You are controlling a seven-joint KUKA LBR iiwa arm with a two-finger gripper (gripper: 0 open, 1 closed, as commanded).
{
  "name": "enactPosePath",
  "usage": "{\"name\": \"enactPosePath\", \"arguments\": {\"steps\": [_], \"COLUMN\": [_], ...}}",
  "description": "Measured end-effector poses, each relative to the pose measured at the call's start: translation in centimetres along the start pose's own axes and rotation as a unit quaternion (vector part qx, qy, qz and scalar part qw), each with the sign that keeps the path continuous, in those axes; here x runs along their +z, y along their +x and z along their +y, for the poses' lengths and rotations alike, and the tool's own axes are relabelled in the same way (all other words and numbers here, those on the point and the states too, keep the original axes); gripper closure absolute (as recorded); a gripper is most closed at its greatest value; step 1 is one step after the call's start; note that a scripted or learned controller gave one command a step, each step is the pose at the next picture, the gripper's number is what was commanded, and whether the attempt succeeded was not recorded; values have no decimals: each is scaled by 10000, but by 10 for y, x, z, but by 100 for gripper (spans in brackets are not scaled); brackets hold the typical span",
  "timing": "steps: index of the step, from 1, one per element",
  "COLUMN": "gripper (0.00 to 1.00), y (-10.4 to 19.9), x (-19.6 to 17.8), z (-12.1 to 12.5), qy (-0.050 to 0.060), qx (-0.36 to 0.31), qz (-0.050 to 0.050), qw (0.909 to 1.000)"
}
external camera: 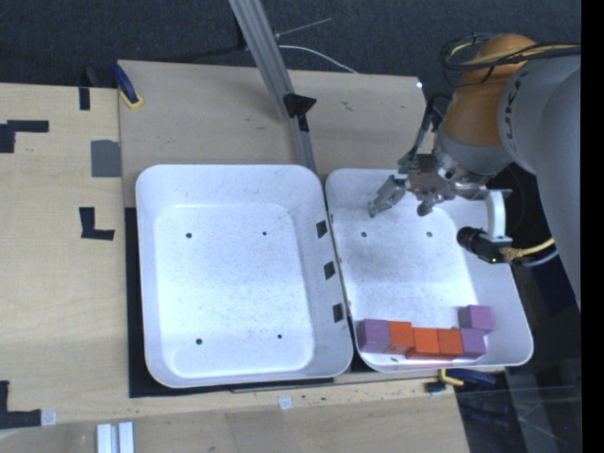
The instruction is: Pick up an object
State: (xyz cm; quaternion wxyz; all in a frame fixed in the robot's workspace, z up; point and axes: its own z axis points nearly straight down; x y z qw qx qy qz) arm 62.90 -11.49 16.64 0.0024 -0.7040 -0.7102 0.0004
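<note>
Camera view: slanted look down on a bench (217,121) bearing two shallow white bins side by side.
Gripper (404,202): over the far end of the right bin (425,262), fingers spread apart, nothing between them; two dark fingertips (377,207) angled down toward the bin floor.
Arm (491,102): grey with an orange band, reaching in from the right above the right bin's far corner.
Blocks: all in the right bin, lined up against its near wall, well apart from the gripper.
Purple block (375,334): left end of the row, near the bin's near-left corner.
Orange blocks (427,340): middle of the row, touching one another and the purple block.
Second purple block (475,317): right end of the row, seemingly stacked on or leaning over another purple piece; cannot tell which.
Left bin (231,272): white, a few dark dots on its floor.
Between bins: small black clips (329,269) along the shared rims.
Metal post (269,55): slanting up from behind the bins, clear of the gripper.
Around: black tape marks (92,223) on the bench at left; a blue-and-yellow clamp (127,88) at the far-left corner.
Obstruction: open bin floor between gripper and blocks.
</note>
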Motion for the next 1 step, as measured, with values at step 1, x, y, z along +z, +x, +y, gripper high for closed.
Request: {"name": "enactPosePath", "arguments": {"steps": [1], "gripper": [0], "y": [92], "x": [-26], "z": [29], "qy": [-30], "qx": [-4], "qz": [0], "qw": [10000]}}
